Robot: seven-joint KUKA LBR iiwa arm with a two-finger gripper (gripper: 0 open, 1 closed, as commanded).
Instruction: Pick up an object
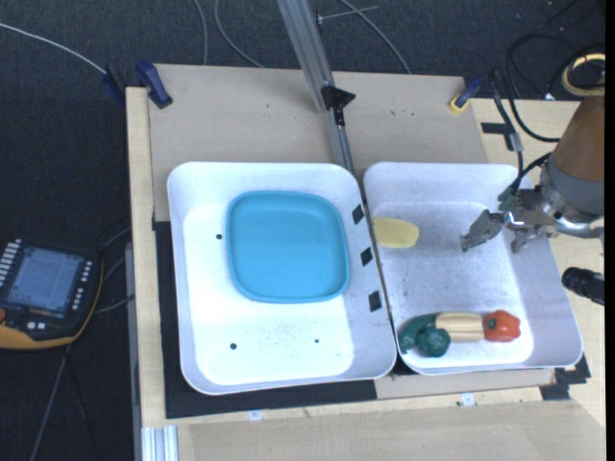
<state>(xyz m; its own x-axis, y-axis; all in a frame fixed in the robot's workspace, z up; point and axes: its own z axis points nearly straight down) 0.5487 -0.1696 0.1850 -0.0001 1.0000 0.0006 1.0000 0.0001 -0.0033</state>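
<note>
— So, what did the camera view give you at that moment?

— I had the gripper low over the right bin, near its far right side, with the fingers spread and nothing between them. No object was held. The nearest candidate was the yellow piece, well off to the gripper's left against the bin's inner wall. Toward the camera from the gripper, along the front wall, sat the green item, the tan cylinder and the red item, all three touching in a row. The blue tray lay beyond the yellow piece in the left bin.

— What worried you from there?

— I judged two risks. If I closed where the gripper hung, it would have shut on bare bin floor, since nothing lay under it. If I went for the front row, the crowding could have made the fingers straddle two things or nudge one into the wall. The yellow piece hugged the wall too, leaving little room for a finger on that side.

— Any labels or writing?

— None I could read. The handheld pendant, far to the gripper's left off the bench, showed a lit screen, but its text was too small to tell.
</note>
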